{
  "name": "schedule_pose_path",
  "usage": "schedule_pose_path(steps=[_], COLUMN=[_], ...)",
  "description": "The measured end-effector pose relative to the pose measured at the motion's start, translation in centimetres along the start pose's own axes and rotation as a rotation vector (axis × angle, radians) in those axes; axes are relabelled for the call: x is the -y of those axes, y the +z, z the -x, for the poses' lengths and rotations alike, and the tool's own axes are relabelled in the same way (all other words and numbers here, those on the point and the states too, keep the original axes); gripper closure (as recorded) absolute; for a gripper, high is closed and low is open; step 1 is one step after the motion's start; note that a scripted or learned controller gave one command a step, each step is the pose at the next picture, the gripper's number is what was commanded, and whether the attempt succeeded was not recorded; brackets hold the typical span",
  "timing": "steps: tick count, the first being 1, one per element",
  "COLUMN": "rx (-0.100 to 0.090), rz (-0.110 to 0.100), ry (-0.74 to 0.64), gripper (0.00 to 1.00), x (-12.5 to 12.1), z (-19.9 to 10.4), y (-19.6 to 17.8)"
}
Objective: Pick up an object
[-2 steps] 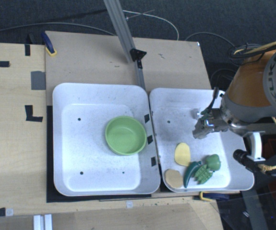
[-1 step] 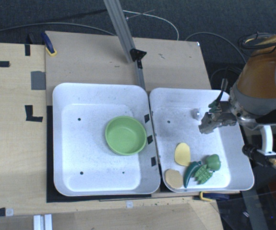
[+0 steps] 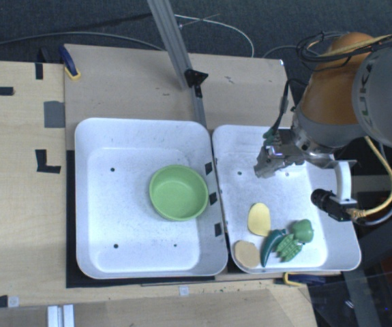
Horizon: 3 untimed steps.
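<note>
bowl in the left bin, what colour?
Light green, plain. The bowl shows clearly in the camera view.

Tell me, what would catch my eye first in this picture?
Probably the big grey and orange arm reaching in from the right, its claw over the right bin. Next, the bright green bowl sitting alone in the left bin. Then the small cluster at the right bin's near end: two pale yellow pieces and green toy vegetables.
</note>
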<state>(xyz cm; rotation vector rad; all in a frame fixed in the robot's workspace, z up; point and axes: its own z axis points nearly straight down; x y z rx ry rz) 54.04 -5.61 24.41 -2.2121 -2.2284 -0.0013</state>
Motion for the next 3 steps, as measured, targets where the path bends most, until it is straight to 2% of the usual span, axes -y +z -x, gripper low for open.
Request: schedule_pose_path(steps=[2, 3], rx=[0.001, 0.001], rz=[-0.001, 0.000], ry=[0.000, 0.002], gripper=[1.00, 1.00], x=[-4.9, -6.6], z=[-11.3, -15.3], y=[1.8, 1.9])
